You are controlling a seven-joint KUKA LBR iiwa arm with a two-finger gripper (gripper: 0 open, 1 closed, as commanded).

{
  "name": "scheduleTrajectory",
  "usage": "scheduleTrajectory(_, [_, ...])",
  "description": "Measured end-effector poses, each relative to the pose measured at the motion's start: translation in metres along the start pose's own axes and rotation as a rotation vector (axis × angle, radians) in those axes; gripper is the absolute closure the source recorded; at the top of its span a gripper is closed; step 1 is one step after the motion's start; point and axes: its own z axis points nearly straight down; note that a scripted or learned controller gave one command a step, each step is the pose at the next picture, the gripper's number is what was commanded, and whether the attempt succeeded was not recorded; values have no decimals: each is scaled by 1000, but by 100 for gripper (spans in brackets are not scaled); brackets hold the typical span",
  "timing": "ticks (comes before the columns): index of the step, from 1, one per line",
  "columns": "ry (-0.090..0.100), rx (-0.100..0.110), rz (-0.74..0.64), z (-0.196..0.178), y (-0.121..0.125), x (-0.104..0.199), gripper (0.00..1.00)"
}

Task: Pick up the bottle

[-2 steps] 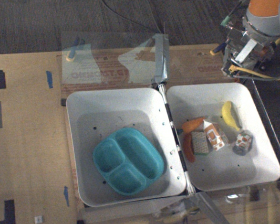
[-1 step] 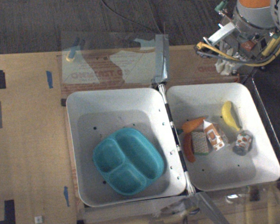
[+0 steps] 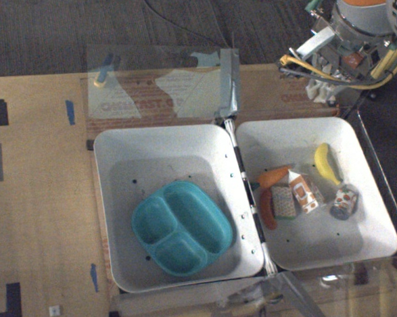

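A small stubby bottle [image 3: 344, 203] with a coloured label lies on its side in the right bin [image 3: 367, 244], towards its right wall. My gripper [image 3: 350, 61] hangs high beyond the right bin's far right corner, over the bench edge and well apart from the bottle. Cables and the wrist housing cover its underside.
In the right bin a banana [image 3: 327, 163] lies just beyond the bottle. To its left are a white and orange carton [image 3: 304, 191], a square packet [image 3: 283, 202], a carrot [image 3: 274, 177] and a red sausage-shaped item [image 3: 266, 210]. The left bin [image 3: 118, 167] holds a teal divided plate [image 3: 181, 227].
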Motion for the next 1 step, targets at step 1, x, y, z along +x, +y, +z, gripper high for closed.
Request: scheduleTrajectory(1, [0, -1, -5, -10, -2, 2, 100])
